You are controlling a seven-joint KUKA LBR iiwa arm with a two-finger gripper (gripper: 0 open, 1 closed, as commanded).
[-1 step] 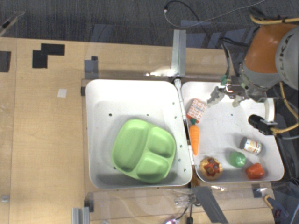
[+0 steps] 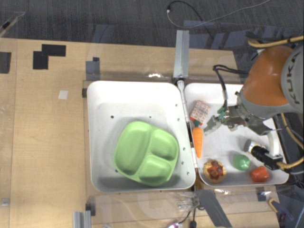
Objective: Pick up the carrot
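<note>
Carrot (image 2: 197, 142): smooth, matt orange skin. Divided plate (image 2: 146, 152): smooth green plastic with a soft sheen. Bins (image 2: 102, 127): smooth white plastic, slightly glossy. Bench (image 2: 42, 141): pale wood-look surface, matt. At 12 o'clock, floor (image 2: 95, 8): rough grey carpet.

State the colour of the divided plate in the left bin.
Light green; the divided plate shows in the camera view.

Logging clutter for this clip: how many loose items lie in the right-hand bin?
5: a carrot along the left wall, a small printed packet above it, a round brownish food piece, a green item and a red item along the near edge. The arm may hide more.
</note>
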